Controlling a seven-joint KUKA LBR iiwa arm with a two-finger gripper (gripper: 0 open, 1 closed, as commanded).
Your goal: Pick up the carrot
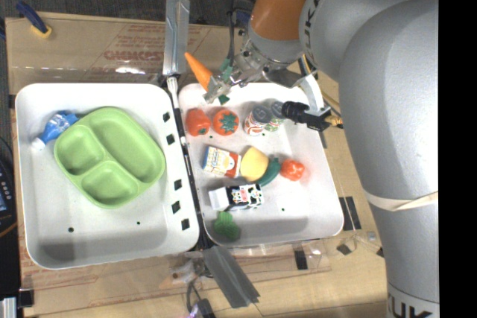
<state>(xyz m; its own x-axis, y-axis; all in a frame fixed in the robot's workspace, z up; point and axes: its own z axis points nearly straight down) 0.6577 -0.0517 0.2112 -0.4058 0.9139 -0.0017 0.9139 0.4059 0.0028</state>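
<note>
Carrot [197,68]: orange, tapered, seen at the far left corner of the right bin [317,223], lying tilted with its thin tip pointing up and left over the bin's far rim, close to the divider between the two bins. Its thick end appears to meet the gripper [221,88], which is placed just beside it at the lower right.

Fingers: state cannot be told. The tips are small and blurred against the white wall, and whether the carrot is between them or merely next to them is not resolved. No hold is claimed.

Step in hand, judged: the grasp attempt itself, or the first part of a lift. The carrot looks raised at its tip rather than flat on the bin floor, but this is not certain.

Next move, judged: if a grip is had, a straight vertical lift is called for, slow enough that the tapered body is not squeezed out. If not, the fingers should be re-centred over the thick end and closed across the carrot's short axis.

Edges and room: the corner is tight. The far rim and the divider wall hem the carrot on two sides. Two tomatoes [212,122] lie just in front of the gripper; a small carton [220,160], a yellow fruit [254,162] and a cow-patterned box [244,196] lie nearer the middle. Open room is upward. The left bin [45,231] bears a green divided plate [110,155], well apart.
</note>
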